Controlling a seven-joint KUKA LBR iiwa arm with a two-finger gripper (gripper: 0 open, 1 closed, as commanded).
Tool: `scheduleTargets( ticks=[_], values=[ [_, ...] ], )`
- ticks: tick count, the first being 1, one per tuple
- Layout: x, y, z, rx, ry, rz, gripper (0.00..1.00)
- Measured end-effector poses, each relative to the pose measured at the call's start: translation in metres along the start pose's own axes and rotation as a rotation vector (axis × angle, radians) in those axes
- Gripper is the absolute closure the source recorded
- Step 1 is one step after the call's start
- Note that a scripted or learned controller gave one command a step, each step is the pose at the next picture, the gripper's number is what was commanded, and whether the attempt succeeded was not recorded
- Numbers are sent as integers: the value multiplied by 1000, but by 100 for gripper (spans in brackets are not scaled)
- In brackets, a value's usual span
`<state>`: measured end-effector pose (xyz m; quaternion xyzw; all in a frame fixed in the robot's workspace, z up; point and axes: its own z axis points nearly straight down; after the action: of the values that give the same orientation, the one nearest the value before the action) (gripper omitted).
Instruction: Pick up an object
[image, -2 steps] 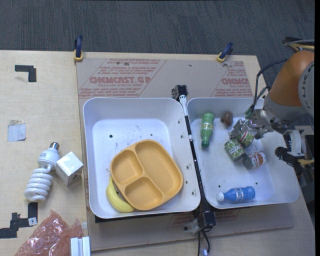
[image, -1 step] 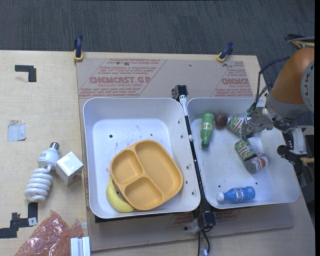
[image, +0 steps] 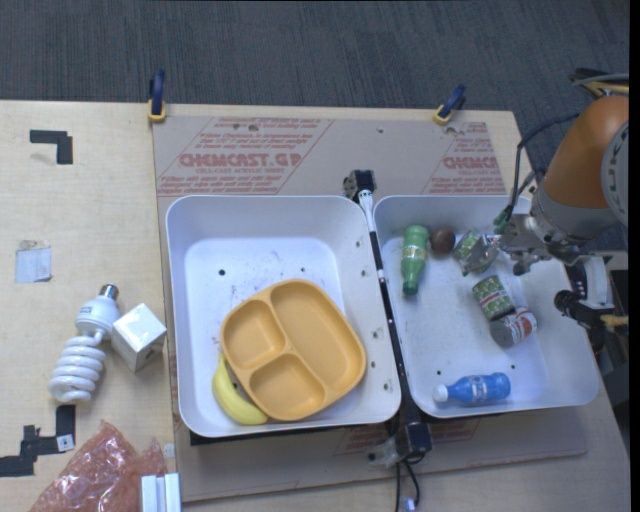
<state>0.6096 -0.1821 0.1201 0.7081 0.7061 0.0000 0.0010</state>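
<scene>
The arm (image: 590, 160) reaches in from the right, its orange band above the wrist hanging over the far right corner of the right bin (image: 560, 395). The gripper (image: 500, 243) sits low at that bin's far side, right against a crumpled silvery wrapper (image: 472, 250); whether it is open, closed or gripping, I cannot tell from here.

In the same bin, a green bottle (image: 414, 258) lies near the left wall, with a small brown ball (image: 442, 240) just beside its upper end. Toward the middle lie a green can (image: 492, 297) and, just below it, a second can (image: 514, 327) with a red and white label, the two nearly touching. A blue bottle (image: 474, 390) lies on its side near the front wall.

The left bin (image: 190, 300) holds a yellow divided plate (image: 292, 350), tilted, with a banana (image: 235, 398) poking out beneath its front left edge.

On the bench to the left lie a spiral light bulb (image: 82, 350), a white cube (image: 139, 335) and a red mesh bag (image: 100, 475).
</scene>
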Motion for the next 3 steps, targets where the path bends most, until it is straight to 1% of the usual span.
scheduleTargets(
  ticks=[1,2,3],
  values=[
    [-16,-84,27,-1,0,-1,0],
    [-17,-83,16,-4,-1,0,100],
    [-17,-83,16,-4,-2,0,0]
  ],
)
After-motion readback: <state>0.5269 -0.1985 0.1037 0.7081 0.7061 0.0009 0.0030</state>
